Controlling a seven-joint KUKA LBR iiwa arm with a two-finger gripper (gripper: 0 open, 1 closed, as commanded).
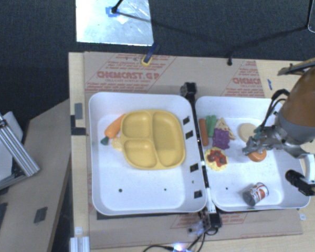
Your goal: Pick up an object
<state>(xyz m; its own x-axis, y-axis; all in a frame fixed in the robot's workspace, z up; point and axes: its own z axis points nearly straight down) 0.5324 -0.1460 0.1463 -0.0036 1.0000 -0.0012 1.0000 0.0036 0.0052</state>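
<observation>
Two white bins side by side on bench. Gripper [256, 147] low in right bin [236, 101] near right edge, directly over small orange object [258, 155], presumably lined up for pick; grip state indiscernible.

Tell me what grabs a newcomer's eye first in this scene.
The big yellow divided plate fills the middle of the left bin, with a toy carrot at its left edge. In the right bin, the tool sits low over a small orange object, near a cluster of toy food and a tipped can.
</observation>
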